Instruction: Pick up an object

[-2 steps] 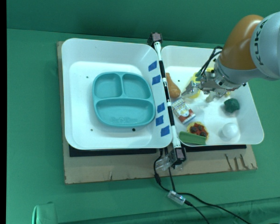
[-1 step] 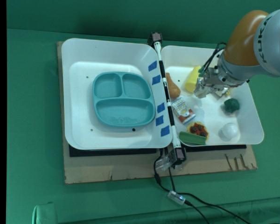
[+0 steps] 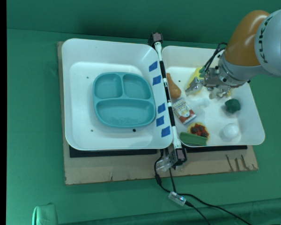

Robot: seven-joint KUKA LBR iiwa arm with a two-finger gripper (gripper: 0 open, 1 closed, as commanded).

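Note:
My gripper point(image 3: 207, 88) hangs low over the back of the right bin point(image 3: 253, 125), reaching in from the right. A yellow item point(image 3: 195, 75) lies right against its left side, partly hidden by it. An orange carrot-shaped piece point(image 3: 173, 87) and a small printed carton point(image 3: 183, 110) lie along the bin's left wall. Near the front sit a round piece with red toppings point(image 3: 198, 129) and a green stick point(image 3: 193, 139). A dark green lump point(image 3: 232, 106) and a white ball point(image 3: 229, 131) lie to the right, below the gripper.
The left bin point(image 3: 79, 69) holds a teal divided plate point(image 3: 123, 99). A divider rail point(image 3: 165, 102) with blue tape marks runs between the bins. Cables point(image 3: 187, 201) trail off the bench's front edge.

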